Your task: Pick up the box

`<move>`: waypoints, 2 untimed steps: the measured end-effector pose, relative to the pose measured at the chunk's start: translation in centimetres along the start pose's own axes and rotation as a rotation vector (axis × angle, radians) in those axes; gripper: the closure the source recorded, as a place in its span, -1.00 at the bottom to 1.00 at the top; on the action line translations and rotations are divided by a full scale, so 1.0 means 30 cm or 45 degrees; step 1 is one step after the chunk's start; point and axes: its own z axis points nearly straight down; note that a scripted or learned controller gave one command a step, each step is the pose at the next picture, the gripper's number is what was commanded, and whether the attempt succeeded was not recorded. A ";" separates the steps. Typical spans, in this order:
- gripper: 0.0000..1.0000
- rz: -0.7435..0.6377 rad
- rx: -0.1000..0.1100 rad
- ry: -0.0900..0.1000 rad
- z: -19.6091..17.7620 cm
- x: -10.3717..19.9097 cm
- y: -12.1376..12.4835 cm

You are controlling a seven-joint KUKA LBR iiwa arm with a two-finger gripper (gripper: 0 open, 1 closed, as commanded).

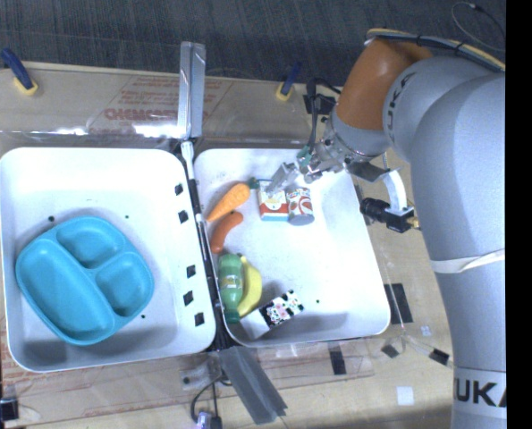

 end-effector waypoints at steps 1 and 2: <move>-1.00 0.182 0.005 0.003 0.134 0.144 -0.018; 1.00 0.177 0.009 0.005 0.104 0.147 -0.018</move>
